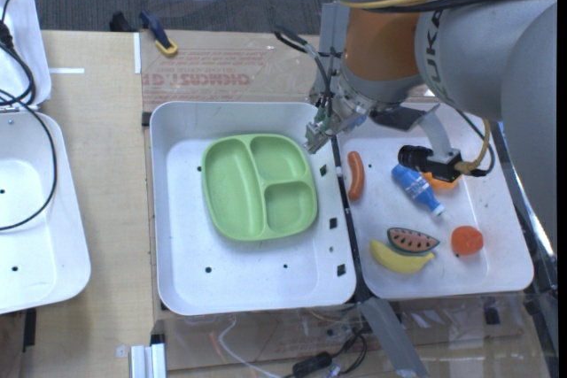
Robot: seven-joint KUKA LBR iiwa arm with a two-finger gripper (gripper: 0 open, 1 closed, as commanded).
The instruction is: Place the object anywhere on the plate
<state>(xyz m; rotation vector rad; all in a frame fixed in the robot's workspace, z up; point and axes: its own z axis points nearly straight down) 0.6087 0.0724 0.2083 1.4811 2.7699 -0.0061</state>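
the grey arm (461, 22) with its orange band reaches in over the two white bins, the left bin (177, 279) bearing a green three-part plate (259, 186) and the right bin (505, 270) bearing the small things. the gripper (319, 134) hangs just past the plate's upper right corner, near the wall between the bins, and i cannot tell how the claw is set. in the right bin lie a sausage (355, 175) nearest the dividing wall, a blue bottle (417, 189), a banana (400, 258) touching a watermelon slice (414, 239), and an orange ball (467, 240), none on the plate.
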